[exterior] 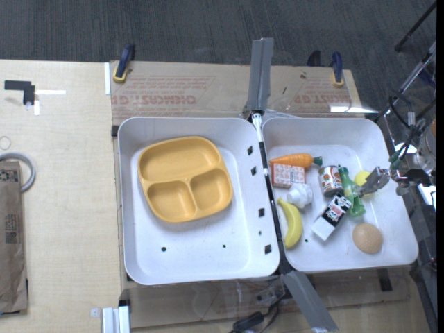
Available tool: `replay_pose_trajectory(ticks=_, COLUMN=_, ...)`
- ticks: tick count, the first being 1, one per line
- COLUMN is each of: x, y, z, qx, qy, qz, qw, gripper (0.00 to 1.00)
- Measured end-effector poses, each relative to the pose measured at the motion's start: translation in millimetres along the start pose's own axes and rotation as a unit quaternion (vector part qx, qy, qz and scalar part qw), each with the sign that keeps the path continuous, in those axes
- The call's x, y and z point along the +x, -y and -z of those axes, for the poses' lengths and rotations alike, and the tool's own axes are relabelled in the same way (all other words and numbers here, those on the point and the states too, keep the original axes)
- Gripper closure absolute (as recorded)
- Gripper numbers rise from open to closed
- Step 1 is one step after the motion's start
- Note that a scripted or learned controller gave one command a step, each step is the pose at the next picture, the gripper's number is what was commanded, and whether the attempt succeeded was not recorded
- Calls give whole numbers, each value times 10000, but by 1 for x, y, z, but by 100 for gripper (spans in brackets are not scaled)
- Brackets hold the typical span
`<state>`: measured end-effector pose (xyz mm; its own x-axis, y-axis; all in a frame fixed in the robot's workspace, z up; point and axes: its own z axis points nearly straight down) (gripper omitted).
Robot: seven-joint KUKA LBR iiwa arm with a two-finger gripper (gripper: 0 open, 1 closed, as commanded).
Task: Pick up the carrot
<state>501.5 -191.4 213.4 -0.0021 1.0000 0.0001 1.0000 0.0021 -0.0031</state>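
The carrot (291,160) is orange with a small green top and lies flat near the back left of the right bin (388,255), just above a red and white box (288,176). My gripper (377,180) comes in low over the right side of the same bin, beside a yellow-green fruit (362,179). It is well to the right of the carrot, with a small can (330,179) between them. Nothing is seen held in it.
The right bin also holds a banana (291,222), a white garlic-like piece (300,196), a black and white carton (333,215), a green item (356,205) and a tan egg-shaped object (367,238). A yellow divided plate (184,186) lies in the left bin (201,262).
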Motion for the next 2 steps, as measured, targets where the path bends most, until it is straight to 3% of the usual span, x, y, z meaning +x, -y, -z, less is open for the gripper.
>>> replay_pose_trajectory(ticks=1, x=110, y=-72, z=6, qx=-11, qy=7, qz=898, qw=9960, gripper=0)
replay_pose_trajectory(ticks=2, x=130, y=-136, z=-22, qx=-10, qy=10, qz=526, qw=9986, gripper=0)
